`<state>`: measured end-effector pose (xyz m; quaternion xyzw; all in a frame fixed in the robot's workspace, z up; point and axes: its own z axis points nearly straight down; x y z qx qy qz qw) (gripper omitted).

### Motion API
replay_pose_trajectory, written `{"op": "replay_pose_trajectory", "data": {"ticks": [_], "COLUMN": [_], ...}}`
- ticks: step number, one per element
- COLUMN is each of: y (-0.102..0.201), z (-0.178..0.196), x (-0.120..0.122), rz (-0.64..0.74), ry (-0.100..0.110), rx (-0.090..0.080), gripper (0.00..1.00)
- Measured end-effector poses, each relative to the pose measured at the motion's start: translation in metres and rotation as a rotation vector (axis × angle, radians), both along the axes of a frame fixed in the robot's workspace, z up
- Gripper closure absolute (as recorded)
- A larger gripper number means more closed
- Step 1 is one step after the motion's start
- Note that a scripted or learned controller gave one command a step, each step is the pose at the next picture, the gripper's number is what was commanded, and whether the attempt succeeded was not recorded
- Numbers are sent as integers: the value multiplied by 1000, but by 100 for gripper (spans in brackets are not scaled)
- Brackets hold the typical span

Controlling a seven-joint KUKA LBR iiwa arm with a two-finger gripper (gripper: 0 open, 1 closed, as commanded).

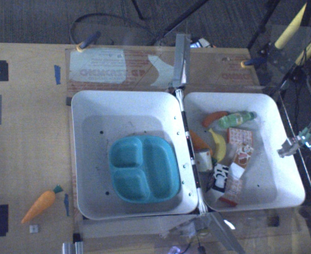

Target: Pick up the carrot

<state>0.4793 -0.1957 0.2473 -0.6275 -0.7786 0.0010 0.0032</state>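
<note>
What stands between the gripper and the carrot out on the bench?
Both bins do. The gripper hangs over the right bin's right rim, while the carrot lies on the bench left of the left bin, which holds a teal divided tray. The path crosses both bins and the toy food piled in the right one.

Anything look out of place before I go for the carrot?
Yes. The carrot lies outside both bins, on the wooden bench left of the left bin, which holds a teal divided plate. The gripper is far off, by the right bin's right rim.
</note>
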Motion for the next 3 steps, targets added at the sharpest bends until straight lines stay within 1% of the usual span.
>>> {"op": "replay_pose_trajectory", "data": {"ticks": [1,2,3], "y": [52,-8,-7], "z": [25,-53,-46], "x": [12,-1,-2], "rz": [-505,-303,-302], "ry": [2,4,11], "rx": [-4,0,2], "gripper": [100,100,100]}}
